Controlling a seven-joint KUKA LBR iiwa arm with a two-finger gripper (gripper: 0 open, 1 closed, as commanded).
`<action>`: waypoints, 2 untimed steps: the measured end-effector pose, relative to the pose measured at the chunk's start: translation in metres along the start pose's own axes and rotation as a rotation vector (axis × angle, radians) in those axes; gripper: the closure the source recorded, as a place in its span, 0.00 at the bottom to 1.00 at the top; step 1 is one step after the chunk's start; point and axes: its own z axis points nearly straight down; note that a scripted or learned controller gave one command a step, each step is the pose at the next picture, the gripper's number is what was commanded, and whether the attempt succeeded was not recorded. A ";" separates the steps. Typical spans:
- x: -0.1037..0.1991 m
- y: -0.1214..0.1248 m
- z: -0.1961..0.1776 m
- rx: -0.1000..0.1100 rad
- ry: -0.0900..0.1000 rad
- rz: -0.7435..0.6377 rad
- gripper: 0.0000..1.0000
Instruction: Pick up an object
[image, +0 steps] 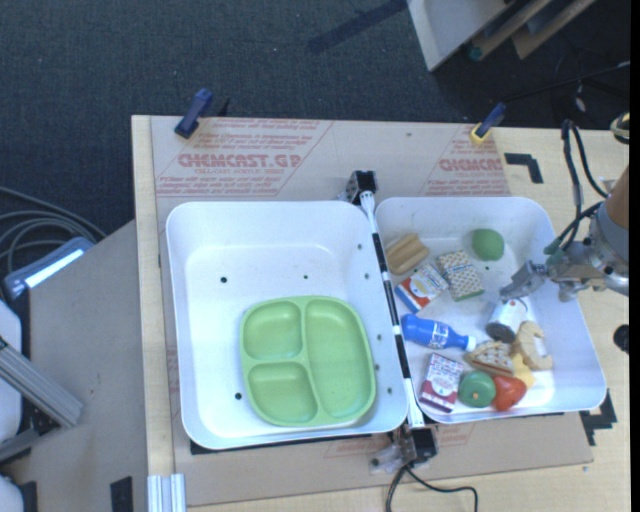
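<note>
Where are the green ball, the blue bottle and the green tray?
green ball (487, 243), camera view, middle of the ball
blue bottle (432, 332), camera view, middle of its body
green tray (262, 330), camera view, upper left compartment

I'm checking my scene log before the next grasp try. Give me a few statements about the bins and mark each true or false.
1. The green divided tray lies in the left bin. True.
2. The blue bottle lies in the left bin. False: it lies in the right bin, near the divider.
3. The green ball sits toward the far side of the right bin. True.
4. The gripper is over the left bin. False: it is over the right bin.
</note>
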 end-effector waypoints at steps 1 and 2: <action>0.000 0.000 0.105 -0.013 -0.005 -0.001 0.00; 0.052 0.115 0.079 -0.002 0.000 -0.002 0.00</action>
